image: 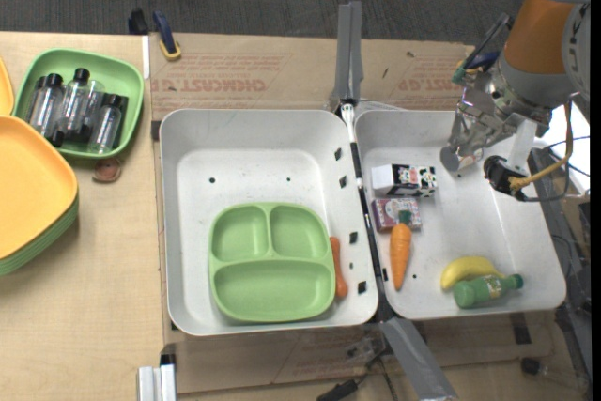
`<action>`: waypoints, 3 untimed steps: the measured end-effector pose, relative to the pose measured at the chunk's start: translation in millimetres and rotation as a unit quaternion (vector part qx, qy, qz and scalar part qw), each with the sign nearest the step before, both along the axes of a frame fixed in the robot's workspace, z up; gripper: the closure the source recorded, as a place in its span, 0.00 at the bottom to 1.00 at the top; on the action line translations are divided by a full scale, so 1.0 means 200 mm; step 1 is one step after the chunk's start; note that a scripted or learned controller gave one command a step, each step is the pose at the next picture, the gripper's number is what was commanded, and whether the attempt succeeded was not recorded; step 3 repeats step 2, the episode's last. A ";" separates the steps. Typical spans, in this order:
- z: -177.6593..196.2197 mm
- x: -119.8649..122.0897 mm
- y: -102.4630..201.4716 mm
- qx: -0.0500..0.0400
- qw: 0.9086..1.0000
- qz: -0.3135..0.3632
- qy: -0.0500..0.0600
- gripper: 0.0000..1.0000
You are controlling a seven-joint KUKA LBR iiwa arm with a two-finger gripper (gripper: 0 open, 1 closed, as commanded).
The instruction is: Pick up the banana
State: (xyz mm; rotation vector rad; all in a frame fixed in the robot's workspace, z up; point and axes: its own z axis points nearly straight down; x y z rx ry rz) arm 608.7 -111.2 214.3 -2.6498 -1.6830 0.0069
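The yellow banana (467, 270) lies near the front of the right bin (526, 230), touching a green bottle (486, 289) just in front of it. My gripper (460, 155) hangs over the bin's back right part, well behind the banana and apart from it. I see nothing between its fingers, and whether they are open or shut is unclear from this angle.
In the right bin also lie an orange carrot (400, 254), a small purple packet (394, 213) and a white carton (406, 178). The left bin (188, 155) holds a green divided plate (272, 260) with a thin orange stick (337, 266) beside it. Left of the bins stand a green tray of bottles (79, 103) and stacked orange plates (28, 197).
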 end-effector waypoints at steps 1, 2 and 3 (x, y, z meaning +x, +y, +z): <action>-0.08 -0.25 0.02 0.001 0.984 0.178 -0.001 1.00; -0.62 -0.04 -0.15 -0.001 0.995 -0.101 -0.001 1.00; -0.62 -0.04 -0.15 -0.001 0.995 -0.101 -0.001 1.00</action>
